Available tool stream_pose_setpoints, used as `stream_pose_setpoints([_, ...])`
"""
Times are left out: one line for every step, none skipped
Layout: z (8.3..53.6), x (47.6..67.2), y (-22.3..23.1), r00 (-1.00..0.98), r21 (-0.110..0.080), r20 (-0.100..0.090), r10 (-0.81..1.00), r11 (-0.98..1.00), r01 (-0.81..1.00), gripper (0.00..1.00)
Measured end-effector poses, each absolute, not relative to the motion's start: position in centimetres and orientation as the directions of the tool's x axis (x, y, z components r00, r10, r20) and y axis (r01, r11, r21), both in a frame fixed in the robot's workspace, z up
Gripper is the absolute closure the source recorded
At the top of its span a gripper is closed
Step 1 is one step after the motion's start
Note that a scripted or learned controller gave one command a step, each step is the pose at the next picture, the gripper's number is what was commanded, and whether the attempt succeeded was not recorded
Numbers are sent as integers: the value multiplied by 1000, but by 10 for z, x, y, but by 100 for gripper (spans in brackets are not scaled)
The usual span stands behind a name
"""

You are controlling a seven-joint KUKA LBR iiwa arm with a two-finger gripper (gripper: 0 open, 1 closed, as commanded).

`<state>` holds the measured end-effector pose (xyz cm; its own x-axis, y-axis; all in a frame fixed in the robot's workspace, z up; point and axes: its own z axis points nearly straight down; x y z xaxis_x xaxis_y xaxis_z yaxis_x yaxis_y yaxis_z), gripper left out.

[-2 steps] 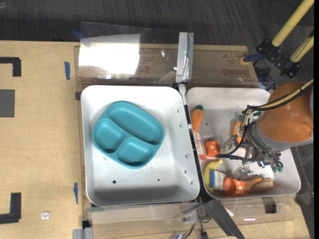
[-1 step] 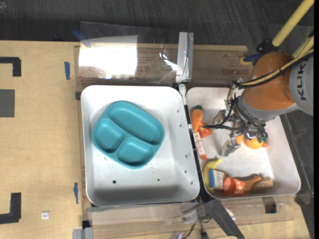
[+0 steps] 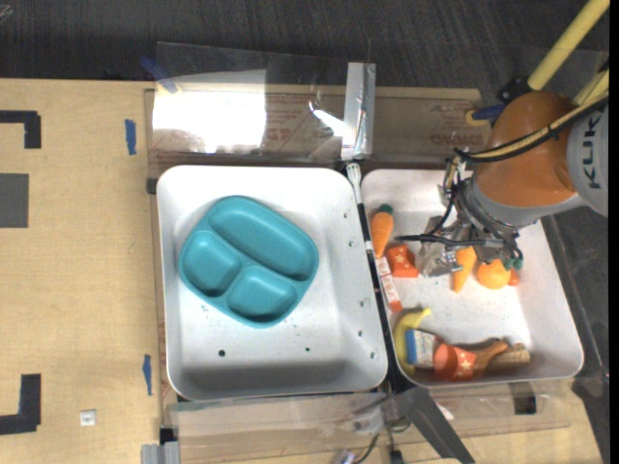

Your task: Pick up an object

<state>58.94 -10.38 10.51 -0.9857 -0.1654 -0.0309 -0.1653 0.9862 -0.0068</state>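
Two white bins (image 3: 338,196) counted, side by side at frame centre. One teal divided tray (image 3: 249,257) counted in left bin. One carrot (image 3: 383,228), one banana (image 3: 410,323), one orange fruit (image 3: 493,274) counted in right bin.

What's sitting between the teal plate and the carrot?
Bare white floor of the left bin, then the bins' adjoining rims, lie between the teal plate and the carrot in the camera view.

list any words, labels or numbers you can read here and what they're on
"KU": large dark letters on the grey arm housing, cut off by the picture's edge.
Faint reddish print on the clear sheet over the cardboard behind the bins: too blurred to read.
Small orange box in the right bin: print too small to read.
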Motion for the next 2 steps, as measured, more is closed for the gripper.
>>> stream_pose_setpoints([214,642,-94,-987,-4,-19,-161,987,-161,100])
stream_pose_setpoints([208,640,-94,-987,-1,-9,-160,987,-160,0])
